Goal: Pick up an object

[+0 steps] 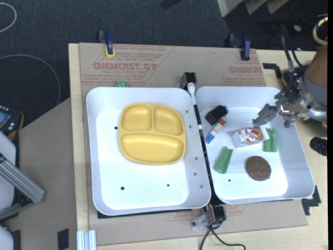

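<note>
Gripper (271, 113) hovers over the right bin (296, 184), jaws spread, nothing between them. Nearest candidate: red-and-white packet (248, 136), just below, touching a green block (270, 140). Risk: a descent lands on both, or the flat packet slips free.

Two white bins (104, 191) (296, 184) sit side by side. One holds one yellow tray (152, 134). The other holds two green blocks (223, 160) (270, 140), one brown disc (258, 168), one packet (248, 136), one marker (215, 130) and one black block (216, 113).
</note>
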You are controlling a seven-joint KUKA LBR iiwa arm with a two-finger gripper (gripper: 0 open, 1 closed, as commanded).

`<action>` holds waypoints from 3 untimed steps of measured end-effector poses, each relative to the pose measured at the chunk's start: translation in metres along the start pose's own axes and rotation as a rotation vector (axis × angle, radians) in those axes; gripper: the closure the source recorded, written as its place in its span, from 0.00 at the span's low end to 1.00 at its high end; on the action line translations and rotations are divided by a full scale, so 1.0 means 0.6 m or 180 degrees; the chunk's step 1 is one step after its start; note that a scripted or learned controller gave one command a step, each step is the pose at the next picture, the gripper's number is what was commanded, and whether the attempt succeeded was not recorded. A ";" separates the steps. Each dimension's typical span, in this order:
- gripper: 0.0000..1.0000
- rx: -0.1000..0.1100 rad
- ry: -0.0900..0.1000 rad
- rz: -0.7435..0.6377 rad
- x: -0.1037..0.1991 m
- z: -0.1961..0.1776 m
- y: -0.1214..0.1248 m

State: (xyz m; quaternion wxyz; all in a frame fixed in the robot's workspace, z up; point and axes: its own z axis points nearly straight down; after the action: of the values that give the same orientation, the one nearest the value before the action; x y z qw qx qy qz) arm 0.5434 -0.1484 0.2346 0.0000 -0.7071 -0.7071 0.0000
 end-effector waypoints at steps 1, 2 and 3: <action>1.00 -0.0008 -0.0003 -0.0003 0.000 -0.017 0.001; 1.00 -0.0009 -0.0004 -0.0012 0.022 0.064 0.095; 1.00 0.0020 0.0012 -0.0018 0.144 0.058 0.002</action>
State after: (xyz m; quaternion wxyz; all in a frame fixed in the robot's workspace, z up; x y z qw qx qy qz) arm 0.5445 -0.0618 0.1997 0.0037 -0.7051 -0.7091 0.0008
